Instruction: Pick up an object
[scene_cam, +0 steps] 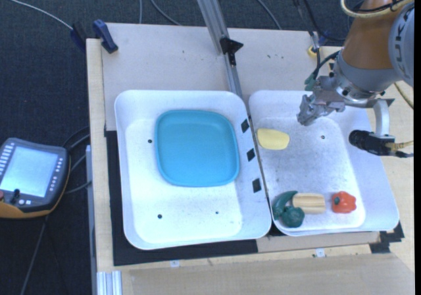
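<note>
Bench on dark carpet, two white bins. Likely target: yellow piece (272,139) in the right bin (368,211), hard against the divider edge. Looks light, smooth, rounded plastic (may squirt out); pinch across its short axis. Gripper (309,114) hangs just right of it, carrying nothing; spread unreadable.

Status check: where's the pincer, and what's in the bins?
Pincer over right bin, nothing seen between its fingers. Yellow piece nearest, untouched. Green, tan, red pieces along near wall. Blue plate in left bin.
</note>
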